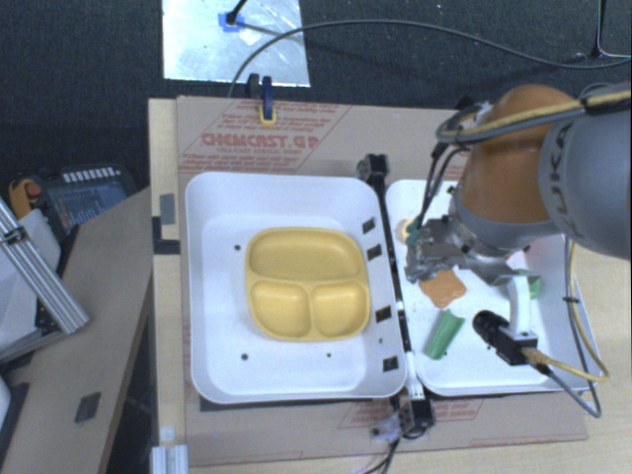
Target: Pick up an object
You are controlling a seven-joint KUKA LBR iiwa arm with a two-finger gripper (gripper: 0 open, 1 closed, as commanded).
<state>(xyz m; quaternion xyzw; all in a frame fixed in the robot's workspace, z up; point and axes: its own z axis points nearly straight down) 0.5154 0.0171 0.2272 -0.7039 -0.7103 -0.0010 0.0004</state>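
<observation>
Nearest us, a green cylinder [443,334] lies in the right bin [482,375], just beside an orange piece [446,289]. Our end effector [427,257] hangs low at that orange piece's far left edge; we cannot tell whether it is spread or pressed together. With the two so close, we judge a grasp might slip off-centre or nudge the cylinder.

I count two white bins [212,265], one yellow divided plate [306,282], one green stick [443,334] and one orange piece [444,288]
</observation>
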